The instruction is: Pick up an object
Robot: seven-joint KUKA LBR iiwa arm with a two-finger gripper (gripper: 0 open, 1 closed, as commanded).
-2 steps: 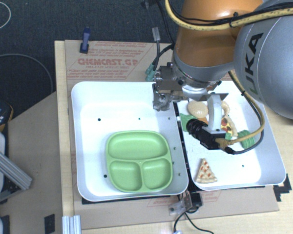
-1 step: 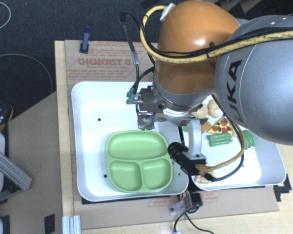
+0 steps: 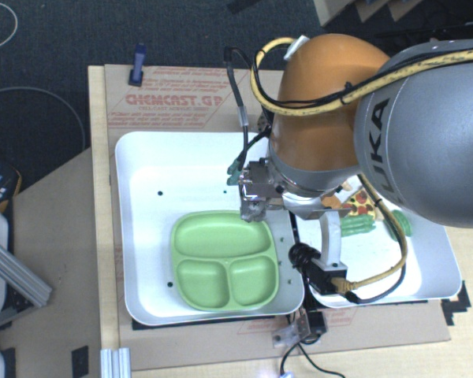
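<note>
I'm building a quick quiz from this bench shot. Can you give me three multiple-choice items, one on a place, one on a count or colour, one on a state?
1. Where does the green divided plate lie?
A. In the left bin
B. On the dark floor
C. On top of the arm

2. How many compartments does the plate have?
A. One
B. Three
C. Six

3. How does the plate sit?
A. Standing on its edge
B. Flipped upside down
C. Flat, open side up

Answers:
1. A, since the plate rests on the white floor of the left bin, toward its near edge.
2. B, since ridges split it into one long section at the back and two smaller ones in front.
3. C, since all its hollows face the camera and its rim lies level in the bin.
</note>
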